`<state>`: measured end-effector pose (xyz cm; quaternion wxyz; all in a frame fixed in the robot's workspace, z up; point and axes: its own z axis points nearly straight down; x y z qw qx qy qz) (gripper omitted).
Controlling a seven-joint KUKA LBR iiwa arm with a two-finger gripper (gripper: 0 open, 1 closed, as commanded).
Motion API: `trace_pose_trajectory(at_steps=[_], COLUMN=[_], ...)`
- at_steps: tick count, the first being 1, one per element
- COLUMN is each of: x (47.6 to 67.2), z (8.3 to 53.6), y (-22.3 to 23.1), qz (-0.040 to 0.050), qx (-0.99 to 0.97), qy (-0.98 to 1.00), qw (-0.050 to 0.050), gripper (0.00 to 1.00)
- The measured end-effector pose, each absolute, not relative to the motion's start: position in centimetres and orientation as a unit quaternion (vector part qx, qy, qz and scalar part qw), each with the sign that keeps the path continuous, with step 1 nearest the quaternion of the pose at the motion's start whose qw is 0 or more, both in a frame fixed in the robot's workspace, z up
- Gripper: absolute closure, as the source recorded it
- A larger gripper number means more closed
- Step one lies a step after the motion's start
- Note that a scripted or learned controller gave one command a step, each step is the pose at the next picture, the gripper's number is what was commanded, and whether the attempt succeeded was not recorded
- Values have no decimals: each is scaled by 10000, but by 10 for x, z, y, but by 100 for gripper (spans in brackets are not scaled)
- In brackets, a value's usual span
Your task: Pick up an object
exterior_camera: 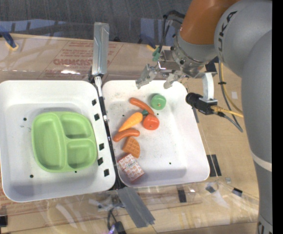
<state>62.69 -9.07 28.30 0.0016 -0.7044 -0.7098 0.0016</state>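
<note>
The gripper (157, 79) is hanging open and empty above the right bin's (192, 150) far edge; the green apple (158, 101) is lying just below it.

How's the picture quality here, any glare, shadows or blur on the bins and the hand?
Camera view: even overhead light, soft shadows; mild glare on the plastic sheet behind the bins; green tray and apple sharp; the hand looks slightly soft; right bin floor shows dark specks.

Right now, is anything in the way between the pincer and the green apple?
Nothing visible. The pincer hangs open just above the green apple, with bare white bin floor between them. The sausage lies beside the apple, not over it.
</note>
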Motion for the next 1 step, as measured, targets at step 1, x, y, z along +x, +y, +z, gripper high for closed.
trace_pose_trajectory(at_steps=[1], x=[605], z=[139], y=[-90], qz=[19], qx=[-6265], qy=[-7794], qw=[25], gripper=[0])
